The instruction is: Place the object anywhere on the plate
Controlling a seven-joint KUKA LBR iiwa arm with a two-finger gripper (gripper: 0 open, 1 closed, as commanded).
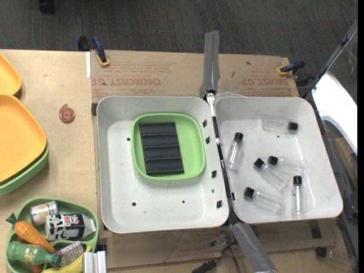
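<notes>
Vials (235, 151) lie scattered in the right bin (256, 110), beside the green plate (197, 147); pincer's state cannot be told.

Wooden counter (68, 147), stacked orange plates (17, 138) at its left edge, a green bowl (91, 223) of toy food with a toy carrot (31, 236) in the near corner, blue and orange clamps (101, 56) on cardboard (153, 78) behind.

Green plate (196, 147) holding dark ridged block (161, 148) in left bin (114, 198), clear black-capped vials (272, 172) scattered in right bin (324, 152)
</notes>
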